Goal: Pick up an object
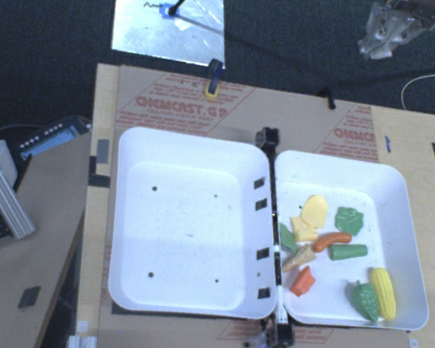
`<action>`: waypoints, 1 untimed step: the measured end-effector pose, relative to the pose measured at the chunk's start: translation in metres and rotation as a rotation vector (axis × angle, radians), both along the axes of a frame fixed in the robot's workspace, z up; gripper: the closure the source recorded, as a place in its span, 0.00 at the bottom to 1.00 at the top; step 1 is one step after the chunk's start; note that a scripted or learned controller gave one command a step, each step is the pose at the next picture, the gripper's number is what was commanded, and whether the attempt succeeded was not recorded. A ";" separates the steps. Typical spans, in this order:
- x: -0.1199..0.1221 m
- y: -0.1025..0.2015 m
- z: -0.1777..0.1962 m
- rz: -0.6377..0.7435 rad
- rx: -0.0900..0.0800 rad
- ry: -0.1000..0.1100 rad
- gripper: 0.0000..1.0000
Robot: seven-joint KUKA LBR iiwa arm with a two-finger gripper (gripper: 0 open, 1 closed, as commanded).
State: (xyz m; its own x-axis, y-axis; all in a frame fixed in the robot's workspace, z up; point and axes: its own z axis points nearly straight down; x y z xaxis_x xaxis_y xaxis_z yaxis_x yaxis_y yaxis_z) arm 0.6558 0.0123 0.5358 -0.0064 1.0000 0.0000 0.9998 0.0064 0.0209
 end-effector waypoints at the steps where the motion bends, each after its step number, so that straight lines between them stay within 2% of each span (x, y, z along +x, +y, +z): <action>1: -0.029 0.012 0.000 -0.001 0.000 0.019 1.00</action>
